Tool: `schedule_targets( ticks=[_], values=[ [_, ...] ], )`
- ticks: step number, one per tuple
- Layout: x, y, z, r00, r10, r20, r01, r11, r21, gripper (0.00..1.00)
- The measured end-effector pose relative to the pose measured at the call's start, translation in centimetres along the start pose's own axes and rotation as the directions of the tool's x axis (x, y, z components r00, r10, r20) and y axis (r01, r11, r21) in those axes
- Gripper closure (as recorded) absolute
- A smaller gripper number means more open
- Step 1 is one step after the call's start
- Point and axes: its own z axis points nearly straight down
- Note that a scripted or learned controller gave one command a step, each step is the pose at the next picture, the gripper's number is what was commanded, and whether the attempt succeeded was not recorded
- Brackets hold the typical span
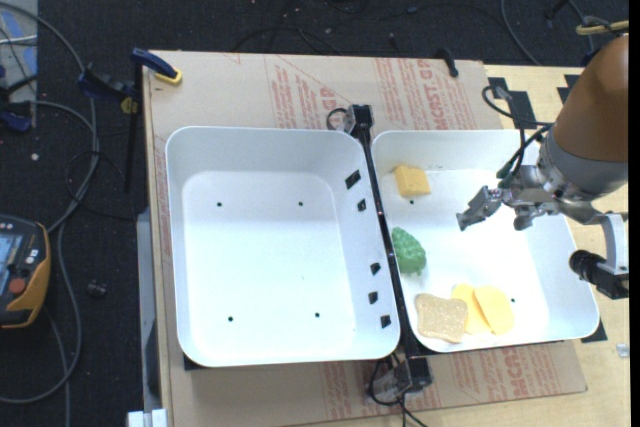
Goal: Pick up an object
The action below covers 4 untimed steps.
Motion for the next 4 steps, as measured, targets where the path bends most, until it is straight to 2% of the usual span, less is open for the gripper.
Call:
schedule_targets(
  ticks=[1, 2, 3, 4],
  values=[
    [3.1, -2.2, 1.7, 1.0, -0.002, -0.001, 0.002, 1.0, 0.002, 0.0],
    [-0.3, 10.6, 6.4, 1.0, -0.001, 0.002, 0.001, 1.0, -0.004, 0.0],
    [-0.2, 10.4, 5.3, 1.0, -0.001, 0.0, 0.001, 1.0, -0.001, 1.0],
    [-1.7, 2.3, 7.9, 1.0, 0.004, 0.0, -0.004, 1.0, 0.004, 1.0]
  ],
)
